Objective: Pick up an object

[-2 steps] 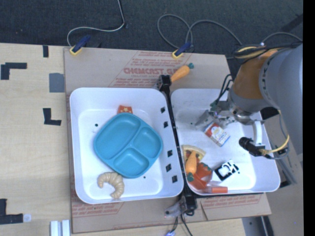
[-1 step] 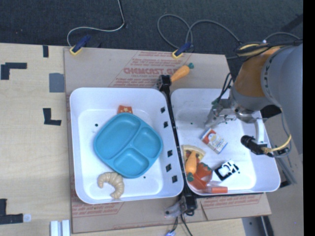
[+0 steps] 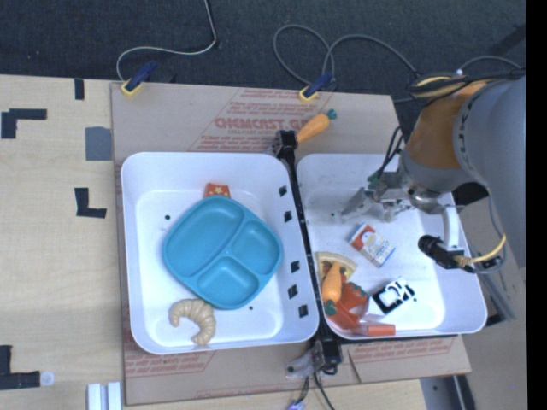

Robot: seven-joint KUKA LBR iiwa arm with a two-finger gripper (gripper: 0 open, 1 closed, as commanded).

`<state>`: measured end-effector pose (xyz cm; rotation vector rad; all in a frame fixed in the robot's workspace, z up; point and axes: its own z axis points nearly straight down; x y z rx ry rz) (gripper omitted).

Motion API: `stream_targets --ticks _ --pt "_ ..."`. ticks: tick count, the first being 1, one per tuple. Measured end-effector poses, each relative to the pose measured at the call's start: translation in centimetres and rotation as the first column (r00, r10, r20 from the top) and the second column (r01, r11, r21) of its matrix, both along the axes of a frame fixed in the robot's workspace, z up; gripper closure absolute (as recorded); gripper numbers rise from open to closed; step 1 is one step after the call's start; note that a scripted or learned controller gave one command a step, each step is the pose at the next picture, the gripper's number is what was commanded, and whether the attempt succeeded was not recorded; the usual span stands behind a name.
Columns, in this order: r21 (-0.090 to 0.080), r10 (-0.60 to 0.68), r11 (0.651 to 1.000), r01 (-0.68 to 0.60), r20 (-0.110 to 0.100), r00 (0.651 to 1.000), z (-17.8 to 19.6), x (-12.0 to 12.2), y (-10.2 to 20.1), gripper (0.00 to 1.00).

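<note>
My gripper [image 3: 373, 207] hangs over the right bin [image 3: 453, 310], in its upper middle, with its fingers spread open and nothing between them. Just below it lies a small red and white carton [image 3: 373, 243]. Farther toward the front of that bin are a pizza slice [image 3: 337, 268], an orange carrot [image 3: 332, 288], some red pieces [image 3: 352, 313] and a black and white object [image 3: 394, 295]. The left bin [image 3: 137, 229] holds a blue divided plate [image 3: 223, 251], a croissant [image 3: 195, 318] and a small red and orange item [image 3: 217, 191] behind the plate.
Another carrot [image 3: 312, 127] lies on the cardboard behind the bins. A black divider [image 3: 295, 220] runs between the two bins. Cables [image 3: 299, 41] loop across the dark floor at the back. The arm's orange band [image 3: 436, 135] rises at the right.
</note>
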<state>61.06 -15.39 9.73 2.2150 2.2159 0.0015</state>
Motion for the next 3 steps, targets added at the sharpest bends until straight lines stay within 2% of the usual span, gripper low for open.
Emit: stream_targets --ticks 1,2,3 --pt "0.003 0.000 1.000 0.000 0.000 1.000 -1.0 -3.8 0.2 0.00" --pt "0.001 0.001 1.000 -0.001 0.000 1.000 -0.1 -3.8 0.1 1.00" --pt "0.006 0.002 1.000 -0.002 -0.006 1.000 8.7 -5.5 7.7 1.00"
